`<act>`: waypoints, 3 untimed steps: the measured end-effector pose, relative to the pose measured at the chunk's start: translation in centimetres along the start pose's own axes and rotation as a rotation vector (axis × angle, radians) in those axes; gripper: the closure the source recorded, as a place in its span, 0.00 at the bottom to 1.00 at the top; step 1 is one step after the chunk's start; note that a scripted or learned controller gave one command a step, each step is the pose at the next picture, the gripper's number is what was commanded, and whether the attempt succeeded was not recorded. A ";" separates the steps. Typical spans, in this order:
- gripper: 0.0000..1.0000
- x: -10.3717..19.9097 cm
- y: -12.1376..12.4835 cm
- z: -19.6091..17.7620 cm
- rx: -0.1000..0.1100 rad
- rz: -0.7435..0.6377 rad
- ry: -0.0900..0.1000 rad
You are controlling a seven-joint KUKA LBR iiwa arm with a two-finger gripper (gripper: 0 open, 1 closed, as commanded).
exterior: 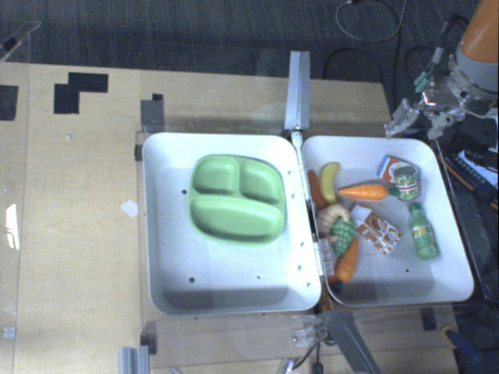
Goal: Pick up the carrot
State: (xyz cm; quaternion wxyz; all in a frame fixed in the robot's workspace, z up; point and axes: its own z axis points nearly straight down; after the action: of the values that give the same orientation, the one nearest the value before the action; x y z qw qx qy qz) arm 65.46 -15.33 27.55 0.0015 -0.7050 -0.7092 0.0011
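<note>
A green tray (pixel 237 197) fills the left bin (pixel 168 271). A carrot (pixel 363 192) lies in the right bin (pixel 452 275), beside a banana (pixel 330 181). My gripper (pixel 417 118) hovers beyond that bin's far right corner, fingers spread, holding nothing.

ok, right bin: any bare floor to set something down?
Yes: the near strip of the right bin, below the carton and bottle, is bare. The left wall is crowded: banana, both carrots, broccoli.

Gripper (pixel 417 119) aloft, fingers seemingly spread.
</note>
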 end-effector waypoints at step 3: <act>0.00 -4.7 -8.1 18.7 -0.015 -0.138 -0.004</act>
State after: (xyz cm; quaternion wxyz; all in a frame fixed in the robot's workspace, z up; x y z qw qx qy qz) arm 57.37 -20.11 8.90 -0.0050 -0.6546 -0.7560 -0.0028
